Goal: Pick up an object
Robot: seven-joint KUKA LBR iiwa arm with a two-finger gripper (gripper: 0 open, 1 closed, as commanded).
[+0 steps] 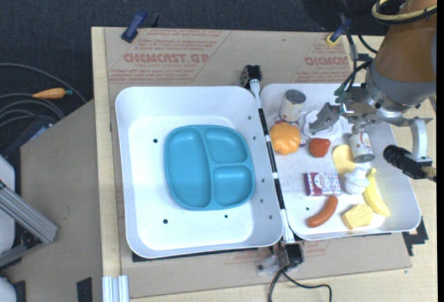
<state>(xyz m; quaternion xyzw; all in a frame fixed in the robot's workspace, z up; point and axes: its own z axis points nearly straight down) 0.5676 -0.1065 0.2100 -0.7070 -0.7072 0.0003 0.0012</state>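
My gripper [323, 120] hangs over the back of the right bin [409, 214], on the grey arm with its orange band [409, 51] reaching in from the right. Just below and left of it lie an orange [285, 137] and a small red tomato [319, 147]. A small jar [293, 103] stands to its left. A can [361, 146] lies just to its right, near a yellow piece [342, 157]. Nearer the front lie a maroon box [322, 184], a sausage [322, 211], a cheese wedge [356, 216], a banana [377, 198] and a white item [356, 181].
The left bin [139, 113] holds a blue divided plate [208, 166]. A black clamp [251, 75] sits at the back between the bins, and another [288, 255] at the front. Cables run along the arm on the right.
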